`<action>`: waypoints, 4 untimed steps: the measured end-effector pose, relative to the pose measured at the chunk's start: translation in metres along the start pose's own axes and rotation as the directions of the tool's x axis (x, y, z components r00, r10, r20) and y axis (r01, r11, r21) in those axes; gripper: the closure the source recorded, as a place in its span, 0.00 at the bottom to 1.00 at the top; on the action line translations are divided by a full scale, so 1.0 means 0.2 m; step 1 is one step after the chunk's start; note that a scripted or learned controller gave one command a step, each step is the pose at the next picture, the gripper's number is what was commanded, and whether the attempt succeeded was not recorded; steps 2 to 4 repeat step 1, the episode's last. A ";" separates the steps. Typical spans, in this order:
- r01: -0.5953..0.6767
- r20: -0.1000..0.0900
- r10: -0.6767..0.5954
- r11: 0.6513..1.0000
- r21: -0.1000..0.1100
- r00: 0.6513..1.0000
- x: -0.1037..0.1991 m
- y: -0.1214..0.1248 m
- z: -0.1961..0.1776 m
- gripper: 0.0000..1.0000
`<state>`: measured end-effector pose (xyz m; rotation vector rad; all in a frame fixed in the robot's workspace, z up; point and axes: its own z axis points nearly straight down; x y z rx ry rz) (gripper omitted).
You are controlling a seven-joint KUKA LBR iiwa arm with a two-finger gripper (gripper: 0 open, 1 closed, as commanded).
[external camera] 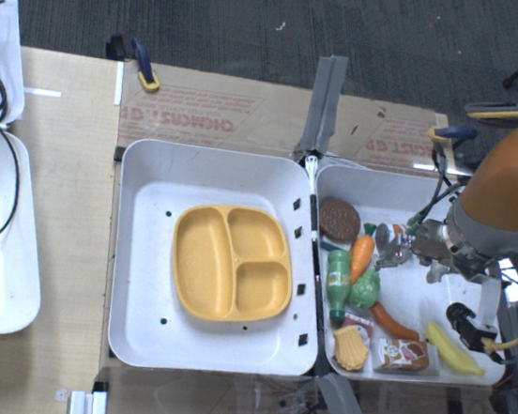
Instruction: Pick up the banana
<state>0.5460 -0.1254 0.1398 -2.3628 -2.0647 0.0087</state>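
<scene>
The approach is in hand: the gripper [395,251], its grip state unreadable, must cross to the banana [453,349] near the right bin's [432,188] front-right corner.

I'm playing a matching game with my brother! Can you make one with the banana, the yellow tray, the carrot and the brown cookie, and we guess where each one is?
Things:
1. banana
2. yellow tray
3. carrot
4. brown cookie

Places:
A. by itself in the left bin
B. top left corner of the right bin
C. bottom right corner of the right bin
D. just right of the cookie, above the green toy

Pairs: 1-C, 2-A, 3-D, 4-B
</scene>
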 end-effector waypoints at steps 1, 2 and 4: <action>0.131 0.001 -0.131 0.991 -0.002 0.991 0.03 0.15 0.25 0.00; 0.131 0.001 -0.131 0.991 -0.002 0.991 0.03 0.15 0.25 0.00; 0.131 0.001 -0.131 0.991 -0.002 0.991 0.03 0.15 0.25 0.00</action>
